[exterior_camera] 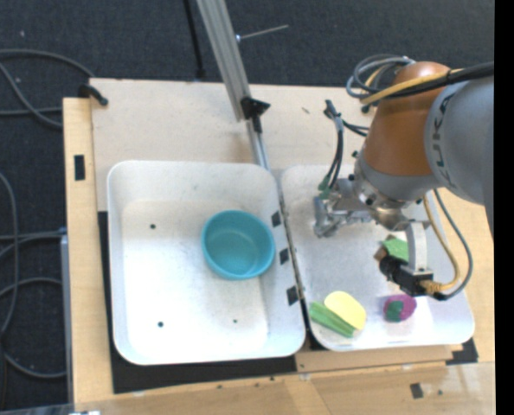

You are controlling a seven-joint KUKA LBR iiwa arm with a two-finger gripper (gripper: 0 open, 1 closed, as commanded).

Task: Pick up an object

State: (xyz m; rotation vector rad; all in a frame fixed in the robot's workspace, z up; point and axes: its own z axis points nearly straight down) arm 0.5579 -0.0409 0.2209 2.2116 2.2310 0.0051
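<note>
Your gripper (335,219), grip unclear, hovers at twelve o'clock from the yellow-green toy (341,312): likely light, soft; pinch its middle.

**Even overhead light, soft focus**

The scene is lit evenly from above. The white bins (196,335) are rendered bright without glare; only faint shadows are cast. Slight softness is seen throughout, and the floor (67,24) is left dark.
</note>
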